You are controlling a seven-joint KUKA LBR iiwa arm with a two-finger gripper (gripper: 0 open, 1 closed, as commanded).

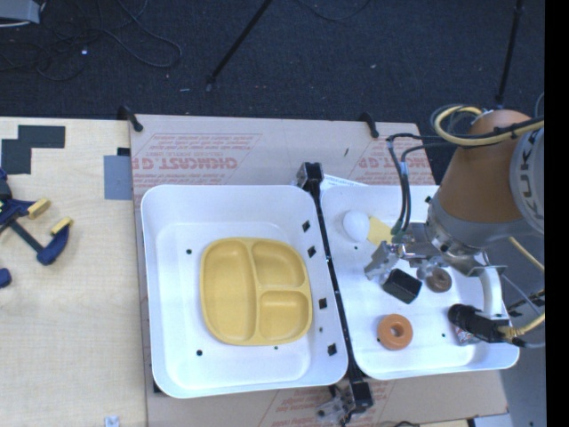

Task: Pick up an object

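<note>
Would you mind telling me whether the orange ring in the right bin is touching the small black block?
Apart. The camera view shows bare white bin floor between the orange ring and the small black block, which lies above it near the pincer.

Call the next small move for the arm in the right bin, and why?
Probably a short descent onto the small black block. The gripper hangs just above and slightly left of it in the right bin, with nothing visibly between its fingers. The orange ring and white ball lie farther off, so the block looks like the nearest pick.
</note>
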